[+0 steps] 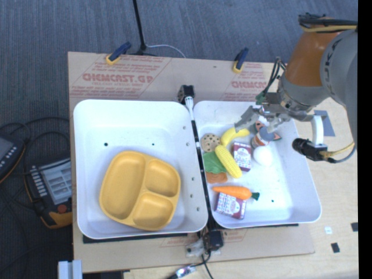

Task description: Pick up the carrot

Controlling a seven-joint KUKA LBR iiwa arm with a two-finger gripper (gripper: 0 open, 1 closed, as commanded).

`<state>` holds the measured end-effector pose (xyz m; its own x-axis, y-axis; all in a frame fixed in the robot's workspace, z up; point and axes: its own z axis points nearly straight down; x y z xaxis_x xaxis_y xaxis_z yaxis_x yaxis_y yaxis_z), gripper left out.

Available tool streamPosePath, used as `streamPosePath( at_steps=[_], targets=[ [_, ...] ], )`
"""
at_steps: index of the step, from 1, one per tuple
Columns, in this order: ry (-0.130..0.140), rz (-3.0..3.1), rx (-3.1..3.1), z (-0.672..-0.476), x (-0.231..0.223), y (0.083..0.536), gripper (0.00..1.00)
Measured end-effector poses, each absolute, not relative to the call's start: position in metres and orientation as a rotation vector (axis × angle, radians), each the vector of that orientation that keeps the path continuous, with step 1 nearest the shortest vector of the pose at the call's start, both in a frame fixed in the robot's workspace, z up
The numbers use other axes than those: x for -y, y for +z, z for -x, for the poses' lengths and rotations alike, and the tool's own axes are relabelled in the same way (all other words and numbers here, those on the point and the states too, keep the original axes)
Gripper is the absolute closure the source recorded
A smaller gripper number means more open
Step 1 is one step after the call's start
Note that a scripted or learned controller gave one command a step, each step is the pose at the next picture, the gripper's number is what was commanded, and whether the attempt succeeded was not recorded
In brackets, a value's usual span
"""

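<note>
The orange carrot [231,192] lies on its side in the near part of the right bin [296,196], its green stub pointing right. It rests between a yellow corn cob [228,160] and a red carton [230,206]. My gripper [259,122] hangs over the far part of the same bin, well beyond the carrot and slightly to its right. It is open, with nothing between its fingers. One grey finger [245,119] slants toward a yellow banana [233,134].
The right bin also holds a cookie [209,139], a green leafy piece [213,164], a second red carton [242,155], a white egg [263,155] and a small reddish item [266,136]. In the left bin [93,121] sits a yellow divided plate [139,188].
</note>
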<state>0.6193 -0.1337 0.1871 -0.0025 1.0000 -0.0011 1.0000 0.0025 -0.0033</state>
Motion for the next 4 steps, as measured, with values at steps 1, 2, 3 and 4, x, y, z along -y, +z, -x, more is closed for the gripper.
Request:
streamPosePath(
  at_steps=[1, 2, 3, 4],
  targets=[
    [0.01, 2.137, 2.291, -0.533, 0.094, 0.144, 0.0],
    [-0.008, 2.121, 2.325, -0.487, 0.097, 0.091, 0.0],
    [-0.013, 2.129, 2.328, -0.489, 0.098, 0.102, 1.0],
    [-0.014, 2.14, 2.312, -0.489, 0.1, 0.092, 1.0]
  ],
)
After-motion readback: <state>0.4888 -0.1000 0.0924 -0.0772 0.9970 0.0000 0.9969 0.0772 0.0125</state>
